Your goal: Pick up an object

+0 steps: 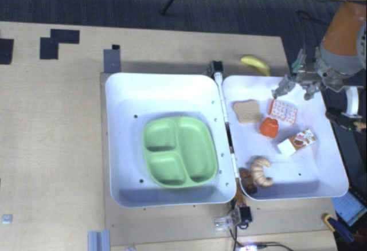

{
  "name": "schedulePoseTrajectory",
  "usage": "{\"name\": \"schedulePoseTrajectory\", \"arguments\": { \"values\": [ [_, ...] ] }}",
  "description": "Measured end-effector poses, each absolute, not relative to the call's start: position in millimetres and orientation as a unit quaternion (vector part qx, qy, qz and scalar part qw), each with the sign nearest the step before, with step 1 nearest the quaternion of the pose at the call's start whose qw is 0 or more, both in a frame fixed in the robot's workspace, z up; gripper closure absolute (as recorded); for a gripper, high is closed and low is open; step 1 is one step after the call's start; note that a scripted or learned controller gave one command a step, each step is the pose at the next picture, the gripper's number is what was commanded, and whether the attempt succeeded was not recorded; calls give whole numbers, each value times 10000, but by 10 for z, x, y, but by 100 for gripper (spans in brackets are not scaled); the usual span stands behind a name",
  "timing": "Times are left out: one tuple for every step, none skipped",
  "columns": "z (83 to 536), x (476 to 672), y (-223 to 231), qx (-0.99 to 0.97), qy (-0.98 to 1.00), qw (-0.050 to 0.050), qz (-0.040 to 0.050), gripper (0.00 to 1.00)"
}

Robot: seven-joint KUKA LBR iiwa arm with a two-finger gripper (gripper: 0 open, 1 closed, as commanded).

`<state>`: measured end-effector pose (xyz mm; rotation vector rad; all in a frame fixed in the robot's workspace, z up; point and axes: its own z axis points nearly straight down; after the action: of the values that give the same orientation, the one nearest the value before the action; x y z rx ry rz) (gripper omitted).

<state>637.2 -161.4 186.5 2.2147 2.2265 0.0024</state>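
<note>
Camera view shows the grey two-finger pincer (pixel 293 90) over the far edge of the right white bin (pixel 327 178), its fingers apart with nothing between them. Just below it lies the flat pink-and-white patterned packet (pixel 283 112), its long axis running slantwise from the far left toward the near right edge. Touching its near left corner stands a small orange-red block (pixel 269 127). The green divided plastic plate (pixel 179 151) lies in the left white bin (pixel 123 129).
</note>
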Motion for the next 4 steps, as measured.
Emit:
{"name": "schedulePoseTrajectory", "arguments": {
  "values": [
    [891,6705,-1501,7047,7095,48,33,0],
    [1019,6727,-1490,7028,7113,70,52,100],
    [1016,6725,-1489,7025,7116,66,50,0],
    [903,6092,-1036,7062,7080,69,52,0]
  ]
}}
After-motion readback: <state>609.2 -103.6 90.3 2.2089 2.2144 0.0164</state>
